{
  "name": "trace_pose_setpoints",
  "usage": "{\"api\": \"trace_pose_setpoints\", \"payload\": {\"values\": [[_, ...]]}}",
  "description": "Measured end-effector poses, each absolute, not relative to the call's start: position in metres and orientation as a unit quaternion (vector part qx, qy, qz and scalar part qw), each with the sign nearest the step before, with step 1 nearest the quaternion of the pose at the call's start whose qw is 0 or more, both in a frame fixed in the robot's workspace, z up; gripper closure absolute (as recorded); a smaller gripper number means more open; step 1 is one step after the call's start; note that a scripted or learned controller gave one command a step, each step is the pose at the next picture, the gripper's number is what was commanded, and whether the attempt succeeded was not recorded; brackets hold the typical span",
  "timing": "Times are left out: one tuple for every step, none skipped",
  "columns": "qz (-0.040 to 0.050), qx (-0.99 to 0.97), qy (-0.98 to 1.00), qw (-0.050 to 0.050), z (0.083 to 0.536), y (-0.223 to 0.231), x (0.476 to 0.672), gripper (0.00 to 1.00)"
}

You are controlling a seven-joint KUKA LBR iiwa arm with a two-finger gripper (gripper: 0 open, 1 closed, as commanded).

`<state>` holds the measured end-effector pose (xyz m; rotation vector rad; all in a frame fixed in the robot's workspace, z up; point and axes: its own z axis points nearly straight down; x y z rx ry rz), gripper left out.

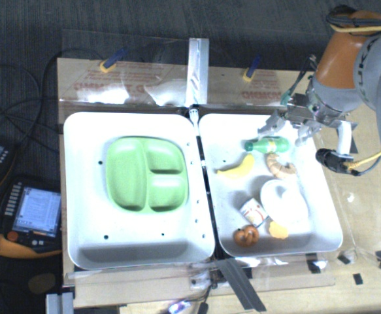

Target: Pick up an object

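The gripper (285, 127) is hovering, fingers apart and holding nothing, just above a green bottle (266, 146) in the right bin (331, 205); descending squarely onto it likely comes next.

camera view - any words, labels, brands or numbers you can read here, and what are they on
None can be read.
Red print on the clear sheet behind the bins: too blurred.
Label on the small can in the right bin: too small.
Screen of the handheld pendant at left: too blurred.
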<state>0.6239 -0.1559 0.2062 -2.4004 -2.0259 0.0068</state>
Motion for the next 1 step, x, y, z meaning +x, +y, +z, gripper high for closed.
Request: {"api": "trace_pose_setpoints", "payload": {"values": [[0.0002,-0.773,-0.634,-0.004,0.0995,-0.1584,0.6074,0.0]]}}
